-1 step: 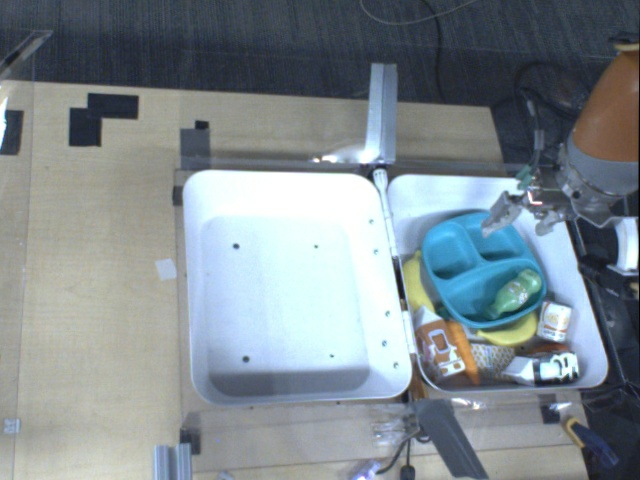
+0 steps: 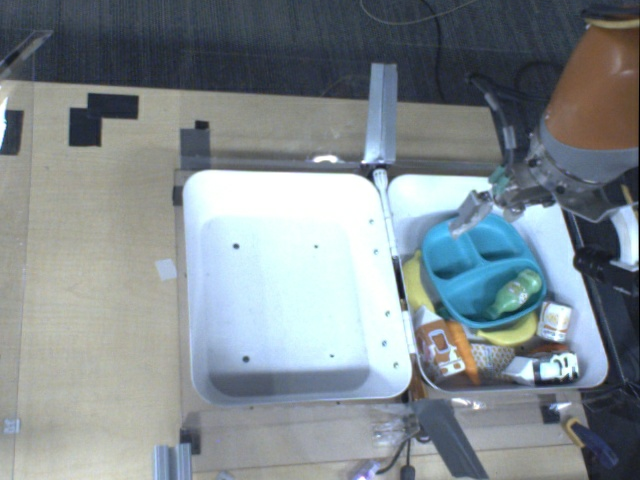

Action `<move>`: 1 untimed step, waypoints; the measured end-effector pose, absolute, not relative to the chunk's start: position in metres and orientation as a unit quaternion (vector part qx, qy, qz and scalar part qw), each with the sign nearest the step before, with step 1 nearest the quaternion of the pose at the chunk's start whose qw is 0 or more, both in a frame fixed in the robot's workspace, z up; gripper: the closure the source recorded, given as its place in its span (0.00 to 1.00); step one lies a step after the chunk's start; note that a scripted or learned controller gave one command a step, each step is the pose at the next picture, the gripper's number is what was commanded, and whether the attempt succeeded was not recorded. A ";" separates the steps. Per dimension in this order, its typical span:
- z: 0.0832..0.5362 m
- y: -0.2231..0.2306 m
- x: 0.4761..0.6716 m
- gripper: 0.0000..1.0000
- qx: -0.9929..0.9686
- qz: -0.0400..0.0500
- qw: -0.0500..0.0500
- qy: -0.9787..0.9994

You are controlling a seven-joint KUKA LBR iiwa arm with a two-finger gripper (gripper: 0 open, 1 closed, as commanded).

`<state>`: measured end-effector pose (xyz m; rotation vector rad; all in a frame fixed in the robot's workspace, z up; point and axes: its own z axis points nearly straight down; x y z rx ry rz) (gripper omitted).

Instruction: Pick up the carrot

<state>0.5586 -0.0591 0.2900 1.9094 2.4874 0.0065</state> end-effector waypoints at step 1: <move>0.311 -0.035 0.488 0.00 0.435 0.001 0.003 0.901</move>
